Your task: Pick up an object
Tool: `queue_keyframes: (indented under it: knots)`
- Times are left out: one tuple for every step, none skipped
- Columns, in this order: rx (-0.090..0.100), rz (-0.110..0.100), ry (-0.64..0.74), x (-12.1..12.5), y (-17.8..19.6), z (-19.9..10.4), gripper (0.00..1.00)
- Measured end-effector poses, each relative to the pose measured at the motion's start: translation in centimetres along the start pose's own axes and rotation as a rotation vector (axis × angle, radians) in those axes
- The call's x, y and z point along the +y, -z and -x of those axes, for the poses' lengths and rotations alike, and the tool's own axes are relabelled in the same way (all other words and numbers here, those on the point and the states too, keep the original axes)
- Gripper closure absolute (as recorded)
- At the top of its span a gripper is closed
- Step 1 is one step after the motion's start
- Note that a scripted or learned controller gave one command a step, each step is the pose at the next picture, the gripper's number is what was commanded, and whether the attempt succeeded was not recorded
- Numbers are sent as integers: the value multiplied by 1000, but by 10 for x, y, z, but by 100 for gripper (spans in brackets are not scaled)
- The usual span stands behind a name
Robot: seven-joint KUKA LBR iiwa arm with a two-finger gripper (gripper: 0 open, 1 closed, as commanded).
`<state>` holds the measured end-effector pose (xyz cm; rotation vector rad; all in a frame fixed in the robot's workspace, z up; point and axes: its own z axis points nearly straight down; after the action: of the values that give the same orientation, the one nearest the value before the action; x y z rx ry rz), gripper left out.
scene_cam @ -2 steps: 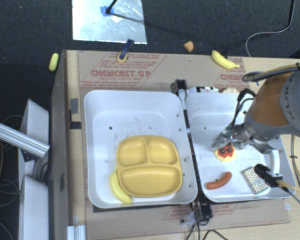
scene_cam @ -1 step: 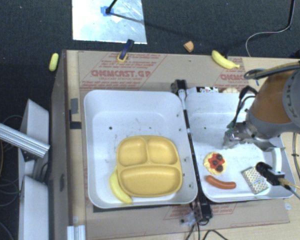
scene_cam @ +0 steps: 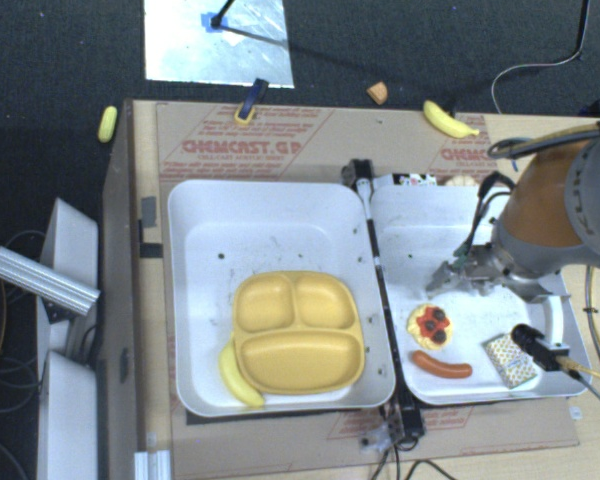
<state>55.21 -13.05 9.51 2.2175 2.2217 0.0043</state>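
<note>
Two white bins (scene_cam: 280, 208). A yellow divided tray (scene_cam: 298, 330) and yellow banana (scene_cam: 238, 378); a yellow tart with red and dark berries (scene_cam: 430, 326); a reddish-orange sausage (scene_cam: 440, 367); a patterned blue-grey packet (scene_cam: 510, 360).

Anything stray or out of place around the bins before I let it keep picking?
Yes. A toy banana and a small tan piece lie on the cardboard behind the bins, and a yellow piece lies past its left edge, all outside the bins. Another banana is wedged under the yellow tray in the left bin.
</note>
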Motion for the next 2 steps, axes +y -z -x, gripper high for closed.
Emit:
queue_keyframes:
  knots:
    - [1, -3, 1, -36, 28, -41, 0]
    - [0, -3, -1, -63, -11, -44, 0]
